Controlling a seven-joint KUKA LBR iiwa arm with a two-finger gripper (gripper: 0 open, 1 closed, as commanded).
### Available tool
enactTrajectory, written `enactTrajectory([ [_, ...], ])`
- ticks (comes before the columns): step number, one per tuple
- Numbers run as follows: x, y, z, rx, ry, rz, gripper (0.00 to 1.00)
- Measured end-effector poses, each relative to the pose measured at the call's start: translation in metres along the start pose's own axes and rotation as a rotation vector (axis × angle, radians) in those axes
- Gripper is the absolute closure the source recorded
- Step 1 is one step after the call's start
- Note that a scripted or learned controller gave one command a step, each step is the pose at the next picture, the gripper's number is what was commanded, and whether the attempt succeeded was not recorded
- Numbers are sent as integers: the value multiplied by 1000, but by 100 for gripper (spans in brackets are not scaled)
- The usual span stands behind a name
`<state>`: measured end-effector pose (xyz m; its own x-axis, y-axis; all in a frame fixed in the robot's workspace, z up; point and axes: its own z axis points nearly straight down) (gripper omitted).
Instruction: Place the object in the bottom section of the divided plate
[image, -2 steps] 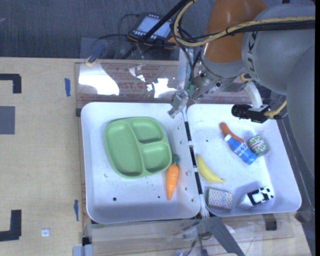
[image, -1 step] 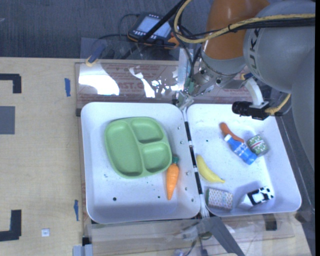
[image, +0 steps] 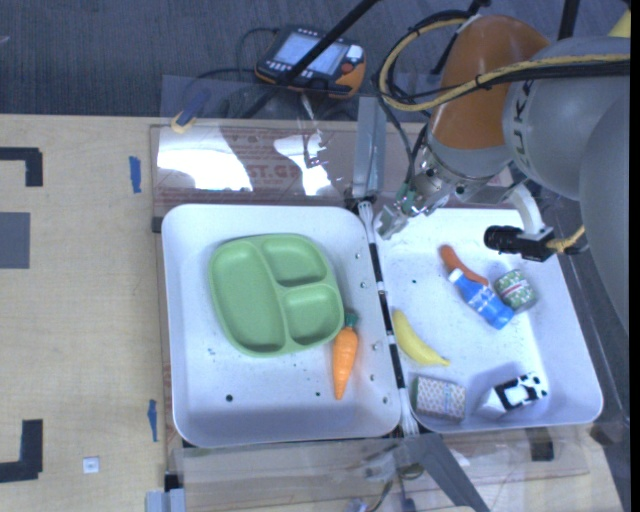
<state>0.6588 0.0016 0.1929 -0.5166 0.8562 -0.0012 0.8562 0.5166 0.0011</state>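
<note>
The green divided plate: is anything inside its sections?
Nothing lies in the green divided plate; all three sections show bare green. The carrot lies outside, against its lower right rim.

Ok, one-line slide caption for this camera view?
Arm's gripper hovers at the right bin's top-left corner; green divided plate and carrot lie in the left bin.

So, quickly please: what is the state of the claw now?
Claw: above the right bin's top-left corner; open or shut cannot be told.
</note>
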Motion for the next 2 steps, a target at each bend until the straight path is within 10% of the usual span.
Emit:
enactTrajectory([
  [1, -64, -28, -54, -3, -3, -71, 100],
  [2, 7, 13, -52, -1, 0, -113, 100],
])
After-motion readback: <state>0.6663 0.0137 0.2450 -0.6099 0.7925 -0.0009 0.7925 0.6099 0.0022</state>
